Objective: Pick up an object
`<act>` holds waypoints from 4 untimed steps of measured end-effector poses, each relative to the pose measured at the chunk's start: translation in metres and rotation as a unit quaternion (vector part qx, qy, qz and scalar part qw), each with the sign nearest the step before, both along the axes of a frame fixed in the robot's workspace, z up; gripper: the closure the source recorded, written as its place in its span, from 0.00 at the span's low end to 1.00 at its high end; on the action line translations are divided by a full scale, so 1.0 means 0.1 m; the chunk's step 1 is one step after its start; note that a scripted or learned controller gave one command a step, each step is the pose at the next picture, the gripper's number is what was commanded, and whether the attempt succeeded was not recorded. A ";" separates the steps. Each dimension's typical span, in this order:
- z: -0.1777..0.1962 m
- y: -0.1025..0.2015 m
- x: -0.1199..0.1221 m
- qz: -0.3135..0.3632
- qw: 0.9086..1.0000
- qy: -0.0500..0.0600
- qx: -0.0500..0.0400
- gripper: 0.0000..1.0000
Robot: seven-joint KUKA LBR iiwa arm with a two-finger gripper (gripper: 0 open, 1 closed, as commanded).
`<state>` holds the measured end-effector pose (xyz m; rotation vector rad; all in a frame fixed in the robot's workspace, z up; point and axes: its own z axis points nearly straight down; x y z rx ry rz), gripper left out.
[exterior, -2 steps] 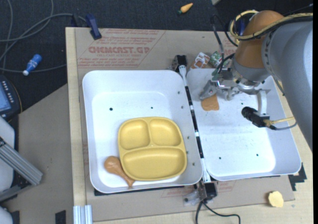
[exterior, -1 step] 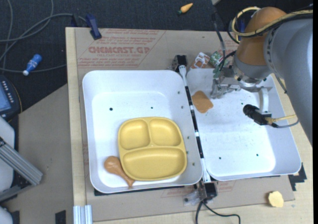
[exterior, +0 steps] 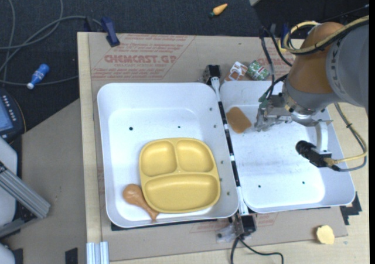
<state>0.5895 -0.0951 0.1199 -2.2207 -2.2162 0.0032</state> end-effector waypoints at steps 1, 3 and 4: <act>-0.01 0.00 0.02 0.001 1.000 -0.001 0.000 0.00; -0.35 -0.41 0.52 -0.001 1.000 -0.003 -0.002 0.00; -0.34 -1.26 0.59 0.000 1.000 -0.003 0.006 0.00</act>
